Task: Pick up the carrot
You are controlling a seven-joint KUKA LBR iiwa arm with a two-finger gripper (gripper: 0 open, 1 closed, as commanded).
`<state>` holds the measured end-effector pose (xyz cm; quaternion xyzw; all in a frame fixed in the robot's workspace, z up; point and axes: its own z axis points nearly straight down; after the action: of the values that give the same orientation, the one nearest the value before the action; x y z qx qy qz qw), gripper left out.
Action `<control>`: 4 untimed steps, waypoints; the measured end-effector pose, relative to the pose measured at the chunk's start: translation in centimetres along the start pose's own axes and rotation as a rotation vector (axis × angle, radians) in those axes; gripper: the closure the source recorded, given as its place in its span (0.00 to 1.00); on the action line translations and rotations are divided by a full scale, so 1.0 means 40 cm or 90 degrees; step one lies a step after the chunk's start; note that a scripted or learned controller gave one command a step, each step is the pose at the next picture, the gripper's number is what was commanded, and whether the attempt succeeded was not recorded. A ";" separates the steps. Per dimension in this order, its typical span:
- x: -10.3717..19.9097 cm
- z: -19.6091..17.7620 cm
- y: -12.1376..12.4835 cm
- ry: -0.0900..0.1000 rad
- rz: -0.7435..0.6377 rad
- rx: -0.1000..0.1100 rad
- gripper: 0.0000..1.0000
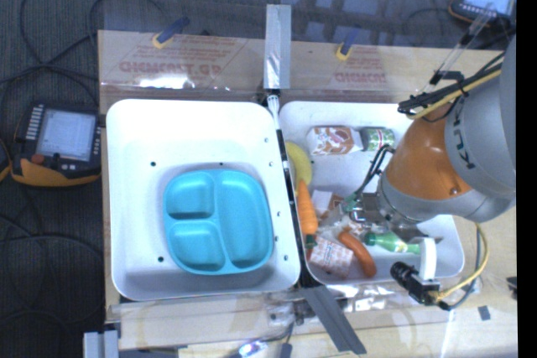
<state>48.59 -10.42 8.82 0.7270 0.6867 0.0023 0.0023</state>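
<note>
The carrot [307, 211] is a slim orange piece lying lengthwise against the left wall of the right bin [449, 264]. A second orange, sausage-like piece [357, 252] lies to its lower right among packets. My gripper [359, 205] hangs under the orange wrist band [424, 168], low over the middle of the right bin. It is about a hand's width to the right of the carrot, and the wrist hides most of it. Nothing is visibly held.
Around the gripper lie a yellow fruit [298, 162], a brown packet [331, 140], a green can [377, 137], a green bottle [392, 244] and a red-and-white packet [325, 257]. The left bin [134, 147] holds a blue divided plate [220, 218].
</note>
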 end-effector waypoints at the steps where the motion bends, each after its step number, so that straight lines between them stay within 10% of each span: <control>1: 0.003 -0.024 0.004 0.002 -0.001 -0.001 1.00; 2: 0.006 -0.041 0.001 0.004 -0.001 0.003 1.00; 3: 0.081 -0.235 -0.010 -0.002 0.197 0.008 1.00; 4: 0.022 -0.001 -0.003 0.001 0.109 0.002 1.00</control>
<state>48.51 -9.54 8.84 0.7829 0.6221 0.0020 0.0009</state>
